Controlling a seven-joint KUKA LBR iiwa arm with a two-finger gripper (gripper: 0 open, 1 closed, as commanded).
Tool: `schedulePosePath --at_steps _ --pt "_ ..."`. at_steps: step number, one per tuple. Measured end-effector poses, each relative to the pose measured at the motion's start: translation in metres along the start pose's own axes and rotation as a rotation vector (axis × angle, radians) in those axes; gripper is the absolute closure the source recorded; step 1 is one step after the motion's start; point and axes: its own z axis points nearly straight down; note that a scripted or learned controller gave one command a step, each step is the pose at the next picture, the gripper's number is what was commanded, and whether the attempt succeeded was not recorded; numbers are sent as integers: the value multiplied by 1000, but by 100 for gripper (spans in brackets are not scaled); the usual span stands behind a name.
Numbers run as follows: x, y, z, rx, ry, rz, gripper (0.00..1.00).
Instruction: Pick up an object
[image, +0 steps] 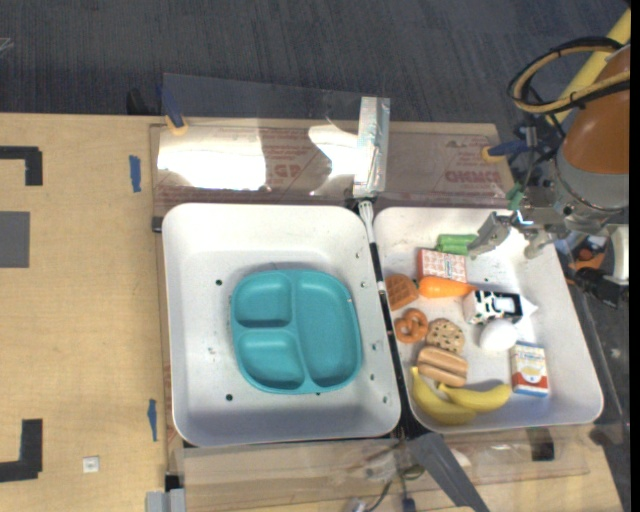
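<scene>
white right bin (585, 385) holds the toy food: carrot (443, 288), banana (458, 398), hot dog (441, 364). gripper (512, 238) hovers spread open over its top edge, grasping nothing. approach step; next it needs to drop onto one item.

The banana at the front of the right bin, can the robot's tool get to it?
Probably yes. The banana lies open from above, though a hot dog rests against it. The tool hovers at the bin's far side, so it must travel across.
</scene>
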Motion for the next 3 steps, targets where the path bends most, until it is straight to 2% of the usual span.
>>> schedulePosePath --at_steps 1,2,3 --pt "28 22 45 5 2 52 0" --pt "23 -8 126 -20 -8 -152 0" --pt "23 -8 127 -19 -9 -152 0"
